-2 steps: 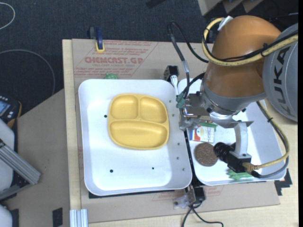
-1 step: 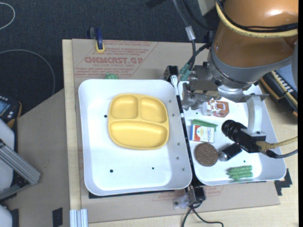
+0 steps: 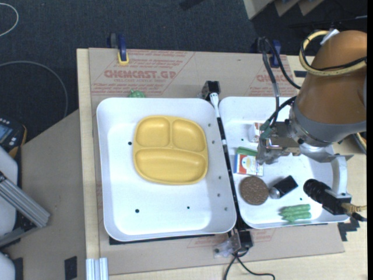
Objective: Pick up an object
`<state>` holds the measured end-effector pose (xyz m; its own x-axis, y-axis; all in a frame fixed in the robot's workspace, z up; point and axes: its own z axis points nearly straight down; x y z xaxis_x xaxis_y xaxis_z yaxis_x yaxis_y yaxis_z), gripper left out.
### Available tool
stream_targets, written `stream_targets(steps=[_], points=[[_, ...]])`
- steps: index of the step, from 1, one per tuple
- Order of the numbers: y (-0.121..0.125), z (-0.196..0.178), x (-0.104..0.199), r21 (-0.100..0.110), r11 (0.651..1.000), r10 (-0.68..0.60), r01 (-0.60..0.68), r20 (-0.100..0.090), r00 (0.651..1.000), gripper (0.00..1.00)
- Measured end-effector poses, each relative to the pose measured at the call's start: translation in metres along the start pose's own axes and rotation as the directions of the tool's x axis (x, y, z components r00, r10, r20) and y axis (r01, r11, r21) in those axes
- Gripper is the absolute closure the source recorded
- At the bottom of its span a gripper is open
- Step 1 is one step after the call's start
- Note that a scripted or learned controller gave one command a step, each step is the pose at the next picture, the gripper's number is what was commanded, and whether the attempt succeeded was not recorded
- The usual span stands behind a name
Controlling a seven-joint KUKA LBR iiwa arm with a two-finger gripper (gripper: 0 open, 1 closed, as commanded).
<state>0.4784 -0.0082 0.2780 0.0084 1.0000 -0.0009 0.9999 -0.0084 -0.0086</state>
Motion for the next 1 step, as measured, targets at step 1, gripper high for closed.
stream_targets(steps=[1], points=[[-0.0002, 0.0507, 0.0955, 0.000, 1.000, -0.017, 0.017, -0.003, 1.000, 1.00]])
